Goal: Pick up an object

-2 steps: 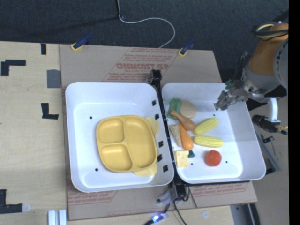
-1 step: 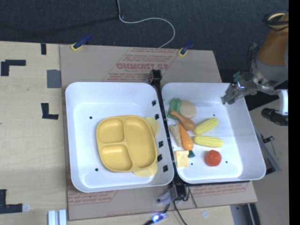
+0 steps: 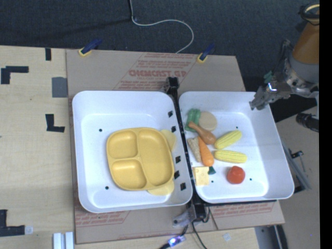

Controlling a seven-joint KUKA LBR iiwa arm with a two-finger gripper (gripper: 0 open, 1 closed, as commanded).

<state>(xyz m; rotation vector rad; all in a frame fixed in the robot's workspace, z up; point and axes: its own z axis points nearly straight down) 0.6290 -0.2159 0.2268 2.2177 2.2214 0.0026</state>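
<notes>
Camera view: carrot [image 3: 206, 152] lies lengthwise, pointing toward the upper left

A robotics lab: two white bins [image 3: 83, 139] clamped side by side on a cardboard sheet [image 3: 155, 71] over a plywood counter [image 3: 31, 154], black tape marks [image 3: 14, 73], a loose white cable [image 3: 166, 22], and an arm [image 3: 306, 51] at the right

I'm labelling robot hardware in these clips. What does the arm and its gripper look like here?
The arm is grey with an orange band above the wrist. Below that sits a cluttered grey metal wrist section with small dark parts and a speck of green. The gripper is slim, dark grey and metallic, ending in narrow fingers.
</notes>
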